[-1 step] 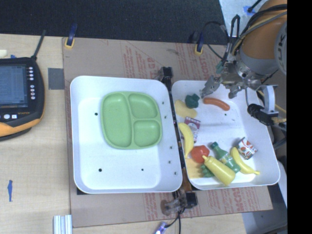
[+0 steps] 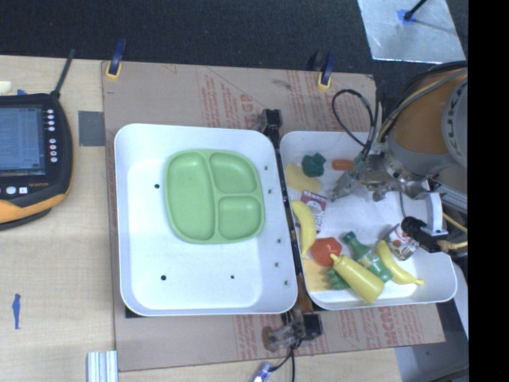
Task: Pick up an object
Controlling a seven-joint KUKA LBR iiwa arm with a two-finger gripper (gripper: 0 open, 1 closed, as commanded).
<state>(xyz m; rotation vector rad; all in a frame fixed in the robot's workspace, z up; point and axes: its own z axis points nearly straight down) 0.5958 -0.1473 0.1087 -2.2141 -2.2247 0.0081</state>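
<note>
The right bin (image 2: 426, 291) holds several toy foods: a dark green piece (image 2: 313, 164), a small orange carrot-like piece (image 2: 343, 165), a long banana (image 2: 305, 224), a red tomato (image 2: 324, 250), a yellow bottle (image 2: 358, 277), a green bottle (image 2: 366, 255), a second banana (image 2: 397, 266) and a small can (image 2: 402, 242). A small wrapped packet (image 2: 315, 202) lies by the long banana. My gripper (image 2: 347, 184) hangs low over the upper middle of this bin, just right of the packet and below the carrot piece. Nothing shows between its fingers.
The left bin (image 2: 135, 213) carries a green sectioned plate (image 2: 214, 195). A teach pendant (image 2: 28, 156) lies on the bench at far left. Black cables (image 2: 354, 118) loop above the right bin beside the arm.
</note>
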